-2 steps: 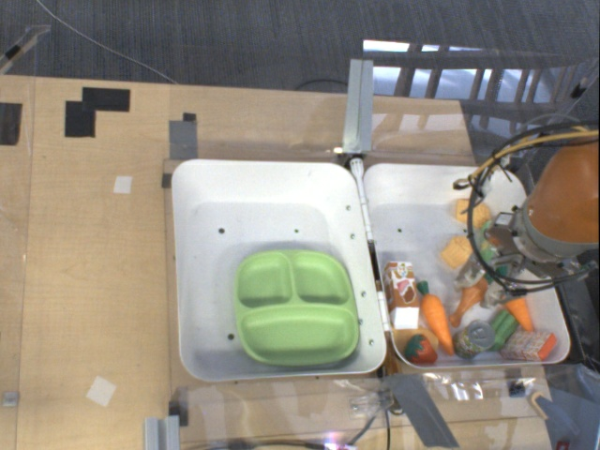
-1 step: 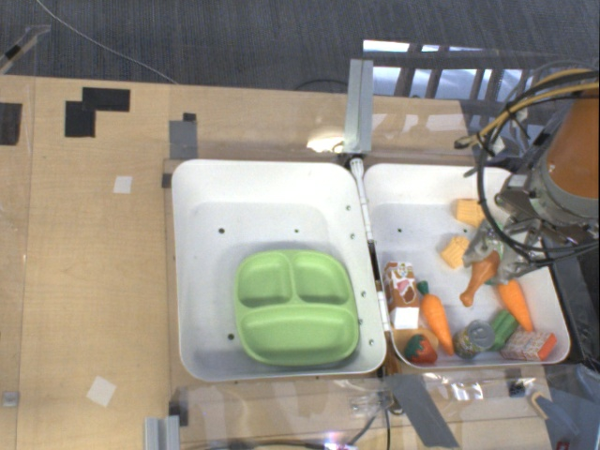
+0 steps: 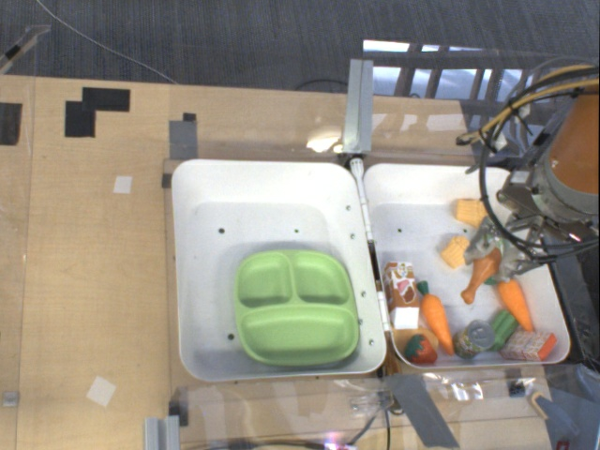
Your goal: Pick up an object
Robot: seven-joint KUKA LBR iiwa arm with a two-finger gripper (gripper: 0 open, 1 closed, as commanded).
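Below the arm's wrist, the gripper [image 3: 494,251] is seen low in the right bin [image 3: 412,209], just at the thick end of a toy drumstick [image 3: 479,277]; whether its fingers are spread or pressed together cannot be told. The drumstick, smooth brown plastic, is laid slantwise, its long axis running from the upper right down to the narrow bone end at the lower left. A green, rounded, three-part plate [image 3: 295,307] is set in the left bin [image 3: 206,251].
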